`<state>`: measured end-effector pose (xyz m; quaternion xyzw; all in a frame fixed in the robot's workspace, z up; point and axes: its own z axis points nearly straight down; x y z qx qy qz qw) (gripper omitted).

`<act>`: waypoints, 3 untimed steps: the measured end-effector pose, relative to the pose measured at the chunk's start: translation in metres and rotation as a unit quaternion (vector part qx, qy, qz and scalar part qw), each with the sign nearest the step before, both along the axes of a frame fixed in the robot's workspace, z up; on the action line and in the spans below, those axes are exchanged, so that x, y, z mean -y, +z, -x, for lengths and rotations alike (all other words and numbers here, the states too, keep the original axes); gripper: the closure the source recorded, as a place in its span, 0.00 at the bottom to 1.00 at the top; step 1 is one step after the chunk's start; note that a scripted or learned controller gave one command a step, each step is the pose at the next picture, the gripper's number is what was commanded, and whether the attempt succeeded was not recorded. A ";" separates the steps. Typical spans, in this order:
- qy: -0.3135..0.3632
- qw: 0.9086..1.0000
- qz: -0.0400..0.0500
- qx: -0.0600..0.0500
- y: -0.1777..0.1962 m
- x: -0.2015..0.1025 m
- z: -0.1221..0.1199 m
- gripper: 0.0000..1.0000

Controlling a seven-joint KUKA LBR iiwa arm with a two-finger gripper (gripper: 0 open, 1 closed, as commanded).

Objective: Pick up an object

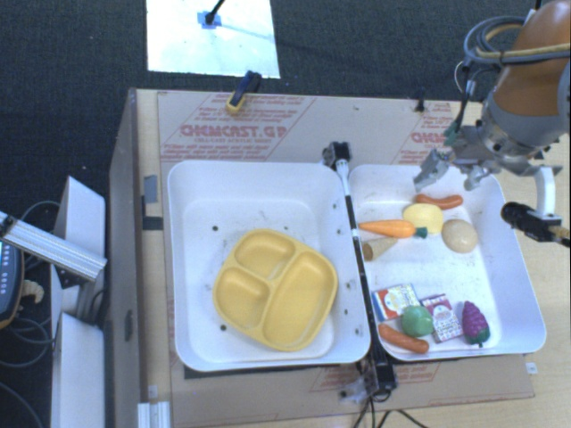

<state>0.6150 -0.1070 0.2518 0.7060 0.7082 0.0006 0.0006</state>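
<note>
My gripper point(452, 175) hangs over the far end of the right bin point(522, 279). It is open, with nothing between its fingers point(431, 168). Just below it lie an orange sausage point(439, 201), a yellow lemon point(425, 218) and a beige potato-like ball point(459, 235). A carrot point(388, 229) points left from the lemon toward the bin's divider. Near the front of the bin sit a green ball point(416, 319), a purple grape bunch point(475, 322), two small cartons point(395, 299) and a second orange carrot point(401, 339).
The left bin point(205, 194) holds a yellow divided plate point(277, 288). A black clamp rail point(348, 203) runs between the bins. The arm's orange band point(540, 34) and cables rise at the upper right. A tan cone piece point(379, 248) lies by the divider.
</note>
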 end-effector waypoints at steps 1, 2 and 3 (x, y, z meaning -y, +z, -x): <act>0.000 1.000 0.000 -0.001 -0.100 -0.006 -0.015 0.00; -0.001 1.000 0.000 0.001 -0.166 -0.004 -0.019 0.00; 0.000 1.000 0.000 0.002 -0.166 0.021 -0.055 0.00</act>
